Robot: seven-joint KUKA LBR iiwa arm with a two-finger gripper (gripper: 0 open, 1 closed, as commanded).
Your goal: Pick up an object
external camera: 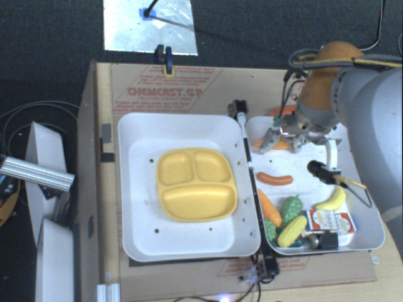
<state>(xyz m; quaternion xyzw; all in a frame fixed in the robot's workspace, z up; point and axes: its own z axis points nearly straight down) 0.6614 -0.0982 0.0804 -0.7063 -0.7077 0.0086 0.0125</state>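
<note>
Jaws [284, 139] spread apart, holding nothing, low over right bin [378, 231], near orange piece [296, 146]

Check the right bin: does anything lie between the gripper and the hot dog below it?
Nothing visible does. The gripper sits at the far end of the right bin, and bare white floor separates it from the hot dog. The carrot and other toys lie nearer the camera.

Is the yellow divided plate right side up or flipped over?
Right side up: the yellow plate in the left bin shows its three recessed compartments facing up.
</note>
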